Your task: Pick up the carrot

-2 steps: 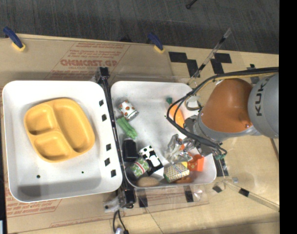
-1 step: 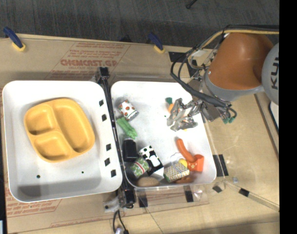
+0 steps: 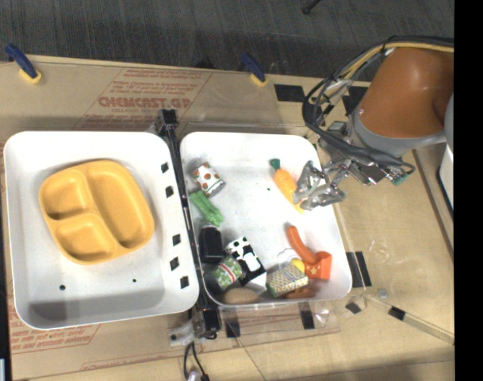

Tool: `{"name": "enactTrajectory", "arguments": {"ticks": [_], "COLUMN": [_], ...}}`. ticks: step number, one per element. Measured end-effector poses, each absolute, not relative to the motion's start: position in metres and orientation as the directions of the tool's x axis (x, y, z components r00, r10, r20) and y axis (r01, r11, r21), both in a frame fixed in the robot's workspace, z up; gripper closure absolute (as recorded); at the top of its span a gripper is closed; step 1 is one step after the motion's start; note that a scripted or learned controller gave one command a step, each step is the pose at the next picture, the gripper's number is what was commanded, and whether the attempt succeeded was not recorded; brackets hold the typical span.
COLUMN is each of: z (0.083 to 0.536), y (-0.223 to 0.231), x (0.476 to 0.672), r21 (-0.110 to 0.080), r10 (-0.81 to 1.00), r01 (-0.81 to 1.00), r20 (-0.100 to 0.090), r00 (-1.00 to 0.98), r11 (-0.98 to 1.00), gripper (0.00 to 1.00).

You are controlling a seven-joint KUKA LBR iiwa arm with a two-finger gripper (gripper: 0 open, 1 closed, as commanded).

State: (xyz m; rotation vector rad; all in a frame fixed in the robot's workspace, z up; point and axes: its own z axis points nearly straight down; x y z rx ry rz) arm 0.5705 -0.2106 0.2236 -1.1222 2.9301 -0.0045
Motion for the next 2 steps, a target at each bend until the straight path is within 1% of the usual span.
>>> {"name": "enactTrajectory", "arguments": {"ticks": [1,2], "z": [0.18,0.176], "y": [-0.138,-0.21], "x": [0.513,0.582], "r21": [0.003,-0.003], "r10": [-0.532,-0.809], "r01": [-0.532,-0.809], "r20": [-0.001,-0.002], "r00": [-0.847,-0.588], "r11": [0.847,0.588], "gripper": [1.0,1.0]}}
